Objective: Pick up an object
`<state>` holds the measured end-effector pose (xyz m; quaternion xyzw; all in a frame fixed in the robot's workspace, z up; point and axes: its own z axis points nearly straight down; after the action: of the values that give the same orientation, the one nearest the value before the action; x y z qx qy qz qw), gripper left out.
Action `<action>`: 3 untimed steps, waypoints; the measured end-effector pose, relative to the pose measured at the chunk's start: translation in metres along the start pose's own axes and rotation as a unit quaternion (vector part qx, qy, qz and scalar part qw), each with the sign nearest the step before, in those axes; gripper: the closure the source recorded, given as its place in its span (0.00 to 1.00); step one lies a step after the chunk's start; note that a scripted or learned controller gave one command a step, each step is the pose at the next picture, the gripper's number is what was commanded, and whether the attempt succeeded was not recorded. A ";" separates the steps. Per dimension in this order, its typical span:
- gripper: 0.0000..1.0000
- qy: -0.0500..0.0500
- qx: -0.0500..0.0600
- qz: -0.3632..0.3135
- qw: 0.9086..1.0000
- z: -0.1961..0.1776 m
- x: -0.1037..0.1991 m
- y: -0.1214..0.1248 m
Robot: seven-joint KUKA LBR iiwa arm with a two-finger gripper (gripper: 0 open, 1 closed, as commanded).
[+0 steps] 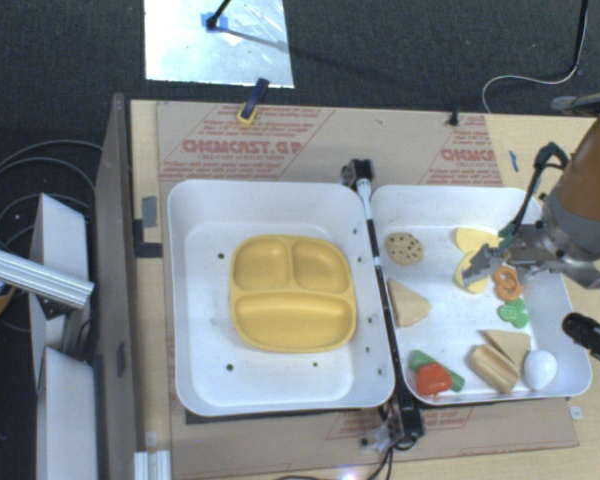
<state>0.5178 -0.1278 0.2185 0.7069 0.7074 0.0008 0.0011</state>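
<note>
The gripper (483, 264) sits low in the right white bin (580, 373), fingers grasping the yellow banana-shaped toy (473, 240). Risk: the grip looks shallow, so the toy may slip or snag the adjacent orange pretzel-shaped piece (507, 284).

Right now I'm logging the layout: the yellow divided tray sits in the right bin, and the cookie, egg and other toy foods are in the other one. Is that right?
Not quite. The camera view shows the yellow tray in the left bin, not the right. The cookie, egg and other toy foods are in the right bin.
</note>
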 end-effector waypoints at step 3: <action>0.00 0.000 -0.001 -0.002 1.000 0.118 -0.034 0.079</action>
<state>0.5974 -0.1616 0.1011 0.7054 0.7088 0.0012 0.0018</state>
